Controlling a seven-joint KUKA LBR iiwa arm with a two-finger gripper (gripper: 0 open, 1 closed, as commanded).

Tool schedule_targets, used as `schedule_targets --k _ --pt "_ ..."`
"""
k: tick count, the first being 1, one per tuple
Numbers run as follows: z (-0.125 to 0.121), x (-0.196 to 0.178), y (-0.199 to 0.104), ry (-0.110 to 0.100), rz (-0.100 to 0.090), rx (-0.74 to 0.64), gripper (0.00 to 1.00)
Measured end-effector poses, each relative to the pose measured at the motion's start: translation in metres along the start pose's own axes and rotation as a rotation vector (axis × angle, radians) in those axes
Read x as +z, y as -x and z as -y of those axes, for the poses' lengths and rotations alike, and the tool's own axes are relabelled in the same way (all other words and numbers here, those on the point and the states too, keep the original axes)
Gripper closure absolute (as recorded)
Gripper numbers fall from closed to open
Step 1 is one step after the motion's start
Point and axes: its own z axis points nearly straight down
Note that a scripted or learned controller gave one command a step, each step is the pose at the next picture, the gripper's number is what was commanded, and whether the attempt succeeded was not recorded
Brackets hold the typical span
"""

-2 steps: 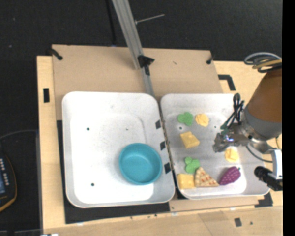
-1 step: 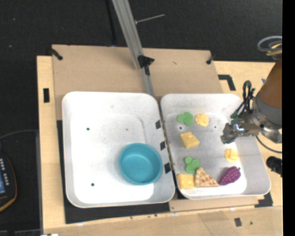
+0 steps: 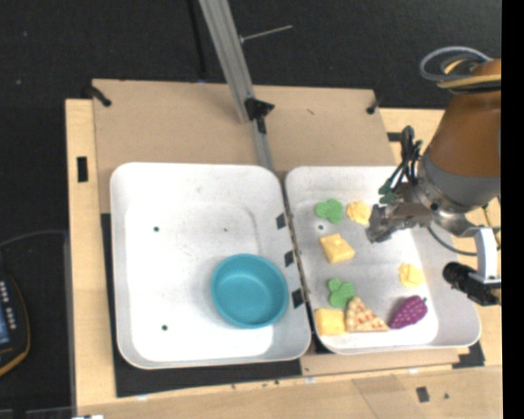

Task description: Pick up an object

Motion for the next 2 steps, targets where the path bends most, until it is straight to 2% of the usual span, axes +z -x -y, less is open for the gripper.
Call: schedule_targets --k 2 --pt "-0.026 0.012 -0.089 -0.002 0.000 0.001 1.00"
